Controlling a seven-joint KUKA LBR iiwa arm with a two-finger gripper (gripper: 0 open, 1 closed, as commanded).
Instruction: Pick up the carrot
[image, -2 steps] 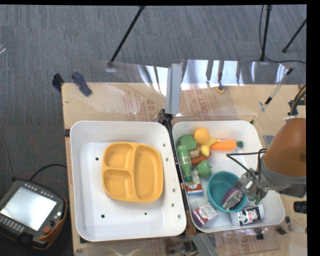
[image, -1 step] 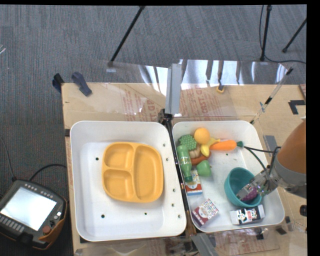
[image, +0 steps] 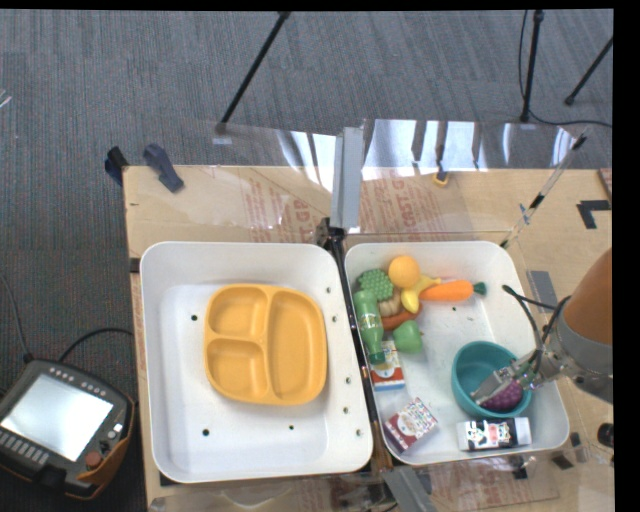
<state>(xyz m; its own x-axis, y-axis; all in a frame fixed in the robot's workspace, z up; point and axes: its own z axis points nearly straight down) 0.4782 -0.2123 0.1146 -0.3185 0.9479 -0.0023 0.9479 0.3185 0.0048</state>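
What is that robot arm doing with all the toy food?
The robot is meant to pick up the carrot, but it hasn't got it yet. The carrot lies near the back of the right bin, beside a heap of other toy food. The gripper is down over the teal bowl at the front of that bin, close to something purple in the bowl, well away from the carrot. The left bin holds a yellow divided plate.

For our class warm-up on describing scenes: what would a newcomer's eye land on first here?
Probably the yellow divided plate, alone in the left bin. Next, the bright jumble of toy food at the right bin's far left, with the carrot on its right side. The hand sits over the teal bowl.
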